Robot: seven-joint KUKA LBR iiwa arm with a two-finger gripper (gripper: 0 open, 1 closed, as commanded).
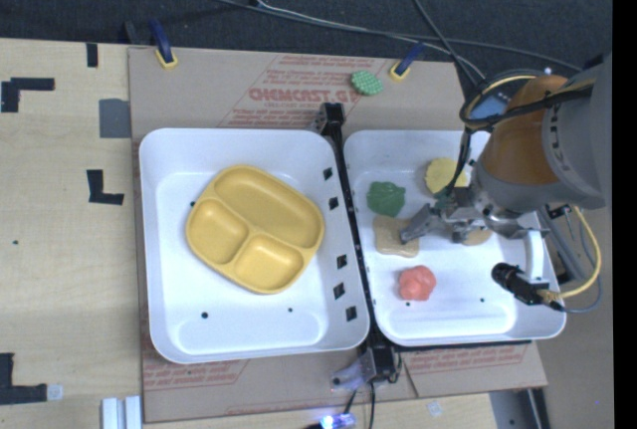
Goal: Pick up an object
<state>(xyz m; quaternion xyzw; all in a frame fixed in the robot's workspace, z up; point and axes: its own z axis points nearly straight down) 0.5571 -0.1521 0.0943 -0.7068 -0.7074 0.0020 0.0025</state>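
red "CHEMCAST" print, brown backing board (289, 94)

Both bins (159, 248) appear to be smooth white plastic with a slight sheen; the yellow divided tray (255, 228) at frame left is glossy moulded plastic. Brown cardboard sheet (289, 89) beneath is matt, with red print. Table (60, 248) surface looks like pale wood, matt.
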